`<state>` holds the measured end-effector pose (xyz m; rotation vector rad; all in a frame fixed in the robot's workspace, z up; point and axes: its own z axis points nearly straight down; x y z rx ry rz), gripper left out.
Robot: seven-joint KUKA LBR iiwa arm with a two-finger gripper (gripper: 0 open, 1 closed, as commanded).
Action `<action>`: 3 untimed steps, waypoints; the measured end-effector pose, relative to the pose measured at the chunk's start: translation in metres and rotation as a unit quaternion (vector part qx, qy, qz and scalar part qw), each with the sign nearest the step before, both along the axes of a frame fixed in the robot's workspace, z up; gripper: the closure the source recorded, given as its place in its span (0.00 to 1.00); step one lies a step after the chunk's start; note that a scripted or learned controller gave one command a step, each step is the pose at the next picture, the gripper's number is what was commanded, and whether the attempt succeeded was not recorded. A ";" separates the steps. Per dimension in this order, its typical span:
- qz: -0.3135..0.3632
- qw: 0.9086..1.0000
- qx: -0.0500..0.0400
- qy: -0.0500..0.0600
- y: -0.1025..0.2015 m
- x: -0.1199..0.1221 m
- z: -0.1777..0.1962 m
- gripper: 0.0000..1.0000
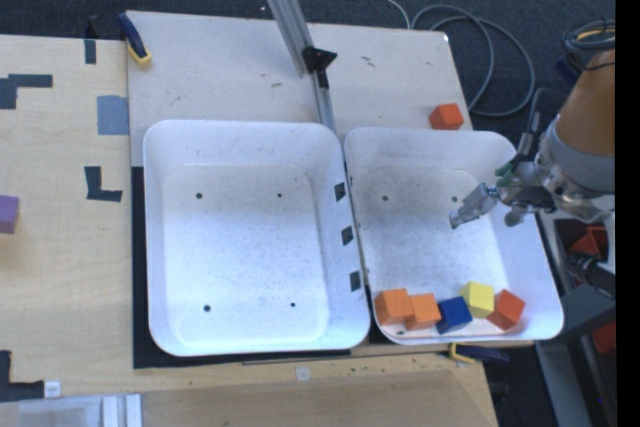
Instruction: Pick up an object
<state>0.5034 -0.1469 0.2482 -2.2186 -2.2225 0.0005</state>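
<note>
Five small blocks are seen bunched along the near edge of the right bin (420,150): two orange blocks (393,304) (425,311) touching each other, a blue block (453,314) just beside them, then a yellow block (479,298) and a red block (507,308) nearest the bin's corner. Another orange cube (446,117) lies on the tabletop (230,65) behind that bin. The claw (468,208) is held above the bin's middle, well apart from the blocks; whether it is open or closed cannot be told, and nothing is seen in it.

The blocks are judged light, rigid and not fragile, with flat faces that should be gripped firmly. The crowding is the difficulty: the yellow block, with its top more exposed, is probably best taken across two opposite free faces. The sloped bin wall may obstruct a grasp on the red one.
</note>
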 end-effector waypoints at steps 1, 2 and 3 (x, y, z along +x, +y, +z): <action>0.001 1.000 0.001 0.000 0.001 0.000 0.010 1.00; 0.001 1.000 0.001 0.003 0.043 0.012 -0.044 1.00; 0.002 1.000 0.001 -0.001 0.085 -0.014 -0.004 1.00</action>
